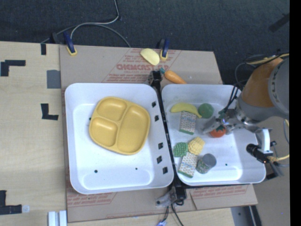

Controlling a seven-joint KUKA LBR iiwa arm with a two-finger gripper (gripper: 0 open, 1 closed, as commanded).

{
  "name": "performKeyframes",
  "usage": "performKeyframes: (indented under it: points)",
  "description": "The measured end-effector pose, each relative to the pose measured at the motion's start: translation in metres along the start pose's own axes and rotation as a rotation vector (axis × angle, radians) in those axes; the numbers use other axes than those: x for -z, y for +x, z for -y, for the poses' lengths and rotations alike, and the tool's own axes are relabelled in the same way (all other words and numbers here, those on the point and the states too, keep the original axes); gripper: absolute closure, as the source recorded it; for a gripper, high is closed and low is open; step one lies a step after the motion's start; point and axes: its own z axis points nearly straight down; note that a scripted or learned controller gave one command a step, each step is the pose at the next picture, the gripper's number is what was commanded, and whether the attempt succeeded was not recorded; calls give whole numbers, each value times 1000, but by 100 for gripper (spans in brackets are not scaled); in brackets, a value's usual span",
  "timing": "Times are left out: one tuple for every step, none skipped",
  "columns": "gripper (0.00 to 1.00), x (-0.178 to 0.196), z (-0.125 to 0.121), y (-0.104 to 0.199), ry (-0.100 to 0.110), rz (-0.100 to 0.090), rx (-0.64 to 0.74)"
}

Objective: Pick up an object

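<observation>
A small red-orange object (217, 133), possibly a tomato, is seen at the centre right of the frame, in the right bin (235, 173), touching the gripper (219, 126). Whether it is gripped cannot be told. A banana (183, 108) lies nearby.

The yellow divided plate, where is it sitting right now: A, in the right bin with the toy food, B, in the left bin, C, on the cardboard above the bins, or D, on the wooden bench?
B: the yellow divided plate lies flat inside the left bin, apart from the toy food in the right bin.
</observation>
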Motion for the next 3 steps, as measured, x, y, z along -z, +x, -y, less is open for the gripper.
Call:
performKeyframes:
  points:
    - [100,10,-1,0,-2,2,0]
    - [100,1,-25,47,-4,0,1]
    - [100,98,-9,115,2,-1,2]
